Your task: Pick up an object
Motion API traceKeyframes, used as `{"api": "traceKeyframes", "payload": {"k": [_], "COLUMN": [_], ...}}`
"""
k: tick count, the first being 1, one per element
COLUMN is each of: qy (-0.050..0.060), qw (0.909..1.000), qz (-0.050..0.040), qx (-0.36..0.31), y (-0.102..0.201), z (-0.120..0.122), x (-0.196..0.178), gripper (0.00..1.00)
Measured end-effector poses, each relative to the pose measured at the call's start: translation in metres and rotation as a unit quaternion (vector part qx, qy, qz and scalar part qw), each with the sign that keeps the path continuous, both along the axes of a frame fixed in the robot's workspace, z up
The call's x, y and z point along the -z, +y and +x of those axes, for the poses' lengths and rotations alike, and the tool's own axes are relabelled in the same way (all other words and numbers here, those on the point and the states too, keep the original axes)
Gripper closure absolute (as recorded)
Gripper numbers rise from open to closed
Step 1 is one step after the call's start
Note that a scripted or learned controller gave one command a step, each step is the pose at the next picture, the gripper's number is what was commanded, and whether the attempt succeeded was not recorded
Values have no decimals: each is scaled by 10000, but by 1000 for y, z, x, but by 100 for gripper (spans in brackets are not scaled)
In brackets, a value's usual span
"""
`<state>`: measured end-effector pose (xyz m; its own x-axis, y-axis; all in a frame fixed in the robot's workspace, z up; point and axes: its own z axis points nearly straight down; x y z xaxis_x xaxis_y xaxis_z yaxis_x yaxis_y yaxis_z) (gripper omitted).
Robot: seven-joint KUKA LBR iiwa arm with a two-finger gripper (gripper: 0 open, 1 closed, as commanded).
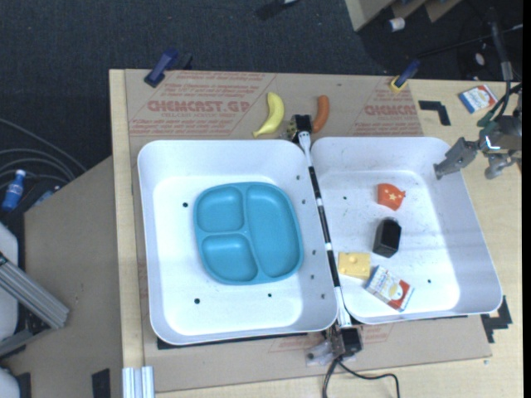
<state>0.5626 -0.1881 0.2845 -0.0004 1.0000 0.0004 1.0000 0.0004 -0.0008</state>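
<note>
Nearby: fingers point(474, 157) spread wide, holding nothing, over right bin point(452, 247) rim; orange block point(390, 195), black block point(387, 237) apart.

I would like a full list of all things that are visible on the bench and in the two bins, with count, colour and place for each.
left bin: 1, white, left half of the bench
right bin: 1, white, right half of the bench
divided plate: 1, light blue, three compartments, middle of the left bin
orange block: 1, orange-red, upper middle of the right bin
black block: 1, black, centre of the right bin
yellow block: 1, yellow, right bin, near the divider
small box: 1, white and red, front of the right bin
banana: 1, yellow, on the board behind the bins
carrot-like piece: 1, orange, beside the banana
clamps: 2, blue, at the board's back edge
gripper: 1, grey, above the right bin's far right corner
</note>
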Motion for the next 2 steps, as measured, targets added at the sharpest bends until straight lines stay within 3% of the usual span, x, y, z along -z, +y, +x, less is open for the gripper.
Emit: {"api": "traceKeyframes", "payload": {"k": [1,2], "qy": [18,-8], "qw": [10000,10000], "qz": [5,3], "qx": [4,-7], "y": [-19,17], "z": [22,74], "x": [190,200], "gripper": [0,0]}}
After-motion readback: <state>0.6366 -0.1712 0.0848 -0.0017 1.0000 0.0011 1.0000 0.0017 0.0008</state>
